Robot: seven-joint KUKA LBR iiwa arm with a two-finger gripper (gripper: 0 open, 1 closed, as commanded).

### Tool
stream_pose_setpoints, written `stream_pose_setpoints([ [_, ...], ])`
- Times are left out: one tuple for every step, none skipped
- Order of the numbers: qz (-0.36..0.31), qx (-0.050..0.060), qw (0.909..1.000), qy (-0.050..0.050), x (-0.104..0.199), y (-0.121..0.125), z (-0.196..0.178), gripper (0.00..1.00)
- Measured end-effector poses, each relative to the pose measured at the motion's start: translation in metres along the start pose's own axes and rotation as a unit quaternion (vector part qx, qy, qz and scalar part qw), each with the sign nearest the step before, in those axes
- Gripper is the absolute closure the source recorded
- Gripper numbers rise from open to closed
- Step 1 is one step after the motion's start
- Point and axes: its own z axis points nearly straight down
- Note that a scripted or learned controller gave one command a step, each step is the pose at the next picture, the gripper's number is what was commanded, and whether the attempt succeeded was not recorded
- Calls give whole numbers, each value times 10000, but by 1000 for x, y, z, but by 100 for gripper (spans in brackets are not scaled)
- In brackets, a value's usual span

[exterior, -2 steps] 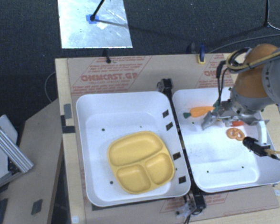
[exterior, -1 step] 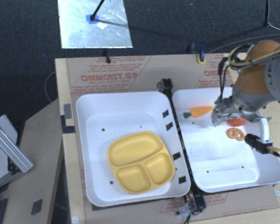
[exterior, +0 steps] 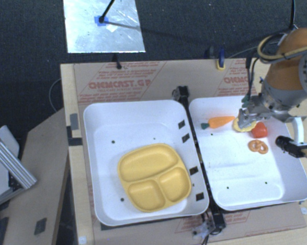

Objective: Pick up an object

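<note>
Claw (exterior: 246, 119) low in right bin (exterior: 252, 191), over yellow piece (exterior: 242, 126) | grip state: cannot tell | arm from right

Two white bins are seen side by side on the bench (exterior: 51, 152). A yellow divided tray (exterior: 154, 176) lies in the left bin (exterior: 98, 118). In the right bin (exterior: 252, 188), the claw (exterior: 246, 119) is lowered over a pale yellow item (exterior: 243, 125), with a toy carrot (exterior: 220, 122) just left of that item, a red piece (exterior: 259, 131) touching its right side, and a pretzel (exterior: 258, 146) below it.
</note>
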Motion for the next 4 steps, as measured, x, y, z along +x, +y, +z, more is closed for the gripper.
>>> stream_pose_setpoints([
  [-2, -6, 10000, -1, 0, 2, -52, 100],
  [-27, 14, 10000, 14, 43, 16, -58, 100],
  [-29, 12, 10000, 16, 90, 30, -68, 100],
  [-36, 19, 10000, 21, 153, 33, -62, 100],
])
